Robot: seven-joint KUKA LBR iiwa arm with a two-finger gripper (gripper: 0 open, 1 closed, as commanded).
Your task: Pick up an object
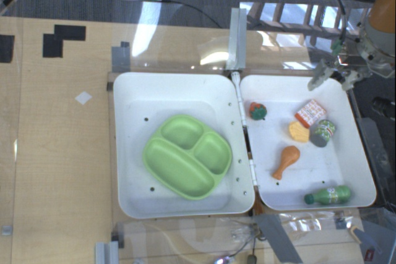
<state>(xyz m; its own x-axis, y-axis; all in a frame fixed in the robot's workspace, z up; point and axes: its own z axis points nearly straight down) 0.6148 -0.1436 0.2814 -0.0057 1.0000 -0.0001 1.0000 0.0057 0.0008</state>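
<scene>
Five small things are lying in the right bin [352, 133], so I am choosing among them. My claw [334, 74] is hovering over the far right corner of this bin, carrying nothing; how wide it is standing, I cannot tell. Nearest to me, by the far edge, the red-white box [310, 112] is touching the grey can [322, 132] and the yellow piece [299, 132], which is making a clean grip harder. The chicken leg [286, 162] is lying alone in the middle. The green bottle [328, 196] is hugging the near edge, the strawberry [258, 110] the left edge. The green plate [189, 157] is occupying the left bin [130, 133].
</scene>
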